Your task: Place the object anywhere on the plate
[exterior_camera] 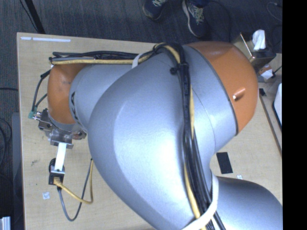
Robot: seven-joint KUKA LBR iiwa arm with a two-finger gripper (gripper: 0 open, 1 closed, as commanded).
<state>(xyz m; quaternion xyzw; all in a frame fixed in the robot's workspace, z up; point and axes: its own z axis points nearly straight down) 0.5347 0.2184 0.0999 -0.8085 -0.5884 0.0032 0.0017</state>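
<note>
You are looking down past the arm (pixel 163 138), whose grey body and two orange bands cover most of the wooden surface (pixel 33 128). This bulk stands in the way, so you cannot tell where the object or plate lies. At the left, what may be the wrist mount carries a white bar (pixel 60 156) with a yellow cable (pixel 72 195) looping below. One black tag (pixel 224 162) lies at right. Two shoes (pixel 177 6) stand beyond the surface's far edge.

The arm (pixel 172 133) stretches leftward over the bench (pixel 29 128), cables (pixel 72 202) lying below-left.
</note>
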